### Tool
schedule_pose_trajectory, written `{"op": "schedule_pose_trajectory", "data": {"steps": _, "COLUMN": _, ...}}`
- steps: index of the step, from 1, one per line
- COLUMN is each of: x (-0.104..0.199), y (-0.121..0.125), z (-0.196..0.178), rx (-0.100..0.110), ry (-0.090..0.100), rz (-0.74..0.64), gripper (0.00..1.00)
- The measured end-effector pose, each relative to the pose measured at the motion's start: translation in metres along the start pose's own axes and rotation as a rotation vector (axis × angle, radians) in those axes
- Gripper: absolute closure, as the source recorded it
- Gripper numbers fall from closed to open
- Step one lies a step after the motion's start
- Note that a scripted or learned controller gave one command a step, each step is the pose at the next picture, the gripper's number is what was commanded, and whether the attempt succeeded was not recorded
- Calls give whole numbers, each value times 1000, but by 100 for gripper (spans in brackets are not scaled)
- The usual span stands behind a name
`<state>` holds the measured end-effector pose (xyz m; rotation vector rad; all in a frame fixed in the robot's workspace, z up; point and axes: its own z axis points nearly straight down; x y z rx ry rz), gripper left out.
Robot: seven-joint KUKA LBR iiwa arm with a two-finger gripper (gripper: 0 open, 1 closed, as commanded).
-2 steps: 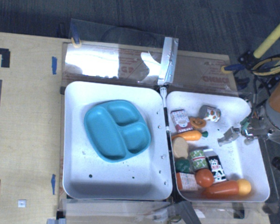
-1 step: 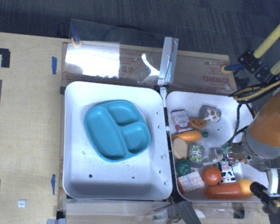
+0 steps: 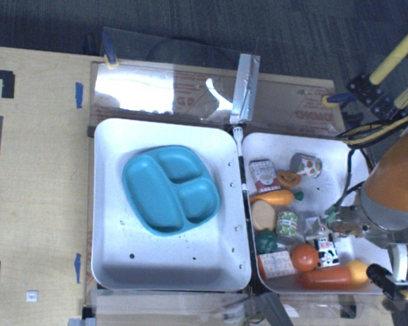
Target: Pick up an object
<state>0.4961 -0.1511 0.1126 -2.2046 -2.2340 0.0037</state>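
Camera view looked down on the right bin (image 3: 300, 147), where toy food lay crowded. Nearest sat a red-orange sausage (image 3: 332, 276) and a tomato (image 3: 305, 257), touching a black-and-white carton (image 3: 329, 256). The gripper (image 3: 329, 226) hung just beyond them, under the orange band; whether it was apart or together could not be told. A clean pick probably called for descending on one piece standing clear of its neighbours. Farther off lay a carrot (image 3: 273, 197) and a red-labelled packet (image 3: 262, 172), its print unreadable. The left bin (image 3: 106, 242) held a blue divided tray (image 3: 171, 188).
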Motion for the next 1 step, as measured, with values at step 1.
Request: {"op": "schedule_pose_trajectory", "data": {"steps": 1, "x": 86, "y": 65, "z": -84, "rx": -3, "ry": 1, "rz": 136, "gripper": 100}}
